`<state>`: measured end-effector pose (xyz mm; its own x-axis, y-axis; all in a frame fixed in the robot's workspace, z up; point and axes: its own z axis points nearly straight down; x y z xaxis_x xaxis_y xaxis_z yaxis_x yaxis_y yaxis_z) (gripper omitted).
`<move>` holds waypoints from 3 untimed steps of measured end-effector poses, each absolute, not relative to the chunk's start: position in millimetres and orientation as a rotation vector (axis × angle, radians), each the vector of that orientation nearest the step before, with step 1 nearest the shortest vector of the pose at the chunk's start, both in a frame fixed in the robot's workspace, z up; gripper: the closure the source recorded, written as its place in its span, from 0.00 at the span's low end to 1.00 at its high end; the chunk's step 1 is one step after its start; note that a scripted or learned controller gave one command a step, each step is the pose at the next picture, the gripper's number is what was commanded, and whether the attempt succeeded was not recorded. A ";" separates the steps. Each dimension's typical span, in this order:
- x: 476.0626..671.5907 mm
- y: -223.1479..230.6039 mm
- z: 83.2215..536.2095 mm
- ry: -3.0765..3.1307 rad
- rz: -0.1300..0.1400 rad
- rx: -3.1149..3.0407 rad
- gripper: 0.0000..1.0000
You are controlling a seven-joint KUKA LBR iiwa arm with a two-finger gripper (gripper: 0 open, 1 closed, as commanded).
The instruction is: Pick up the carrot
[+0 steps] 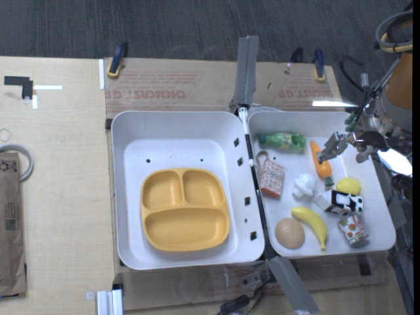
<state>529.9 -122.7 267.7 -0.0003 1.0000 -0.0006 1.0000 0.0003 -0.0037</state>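
Two bins sit side by side on the counter (59,176). The left bin (125,195) holds a divided plate (185,210) near its middle. In the right bin (384,231), a bottle (282,140) lies at the far side, with the carrot (320,161) just right of it. A small carton (272,178) lies at the left, a lemon (348,186) at the right. At the near side a banana (312,224) lies between an egg-shaped ball (289,233) and a small box (353,230).

Orange carrot (321,162) with green end, lying lengthwise in the right bin's far half
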 end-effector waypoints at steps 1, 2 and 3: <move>556.5 -162.5 129.1 -2.482 0.002 -1.923 0.00; 611.1 -186.9 92.2 -2.646 0.000 -1.700 0.00; 611.1 -187.0 92.3 -2.646 0.000 -1.700 0.00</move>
